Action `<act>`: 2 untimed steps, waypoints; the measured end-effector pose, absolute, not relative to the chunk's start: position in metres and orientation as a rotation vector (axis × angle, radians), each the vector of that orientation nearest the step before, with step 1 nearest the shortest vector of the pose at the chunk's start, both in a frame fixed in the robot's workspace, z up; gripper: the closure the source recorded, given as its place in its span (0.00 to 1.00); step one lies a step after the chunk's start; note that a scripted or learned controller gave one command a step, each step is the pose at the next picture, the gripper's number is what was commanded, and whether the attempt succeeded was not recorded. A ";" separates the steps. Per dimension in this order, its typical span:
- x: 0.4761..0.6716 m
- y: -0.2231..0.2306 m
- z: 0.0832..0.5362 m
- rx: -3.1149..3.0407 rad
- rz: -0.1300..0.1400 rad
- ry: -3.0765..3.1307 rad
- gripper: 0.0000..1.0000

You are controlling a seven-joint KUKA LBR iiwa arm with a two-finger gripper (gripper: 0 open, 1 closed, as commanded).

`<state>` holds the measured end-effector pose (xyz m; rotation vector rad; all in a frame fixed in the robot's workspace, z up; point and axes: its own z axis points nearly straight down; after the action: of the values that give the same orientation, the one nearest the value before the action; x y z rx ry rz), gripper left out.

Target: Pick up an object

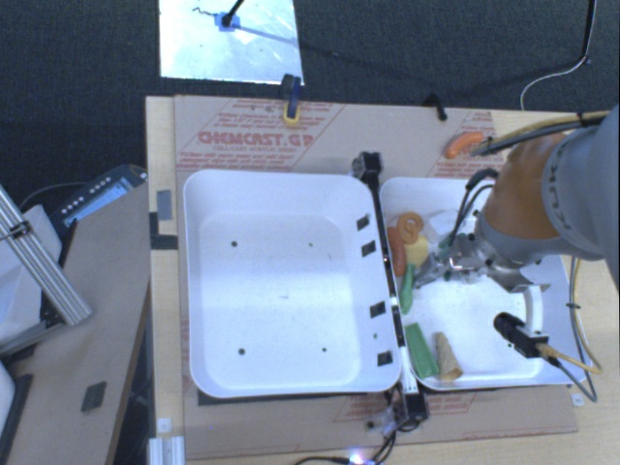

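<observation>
My gripper (433,267) is low in the right bin (472,320), near its left wall, with the grey arm and orange band (521,187) above it. Just left of the gripper lie a yellow piece (418,250) and a curled orange piece (408,229). A slim green piece (407,290) lies below them along the bin wall. Near the front corner rest a green block (419,349) and a tan object (448,356). The arm's bulk hides whatever sits directly under the wrist.
The left bin (281,178) stands beside the right one, joined by a black divider (380,250). An orange object (463,144) lies on the cardboard behind the right bin. A black connector with cable (518,335) hangs over the right bin's front.
</observation>
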<state>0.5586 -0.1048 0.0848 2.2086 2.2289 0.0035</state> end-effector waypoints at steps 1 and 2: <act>0.609 -0.096 0.085 2.211 0.006 2.226 0.00; 0.608 -0.096 0.096 2.211 0.005 2.227 1.00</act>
<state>0.6081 -0.0964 0.0960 2.2113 2.2265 0.0052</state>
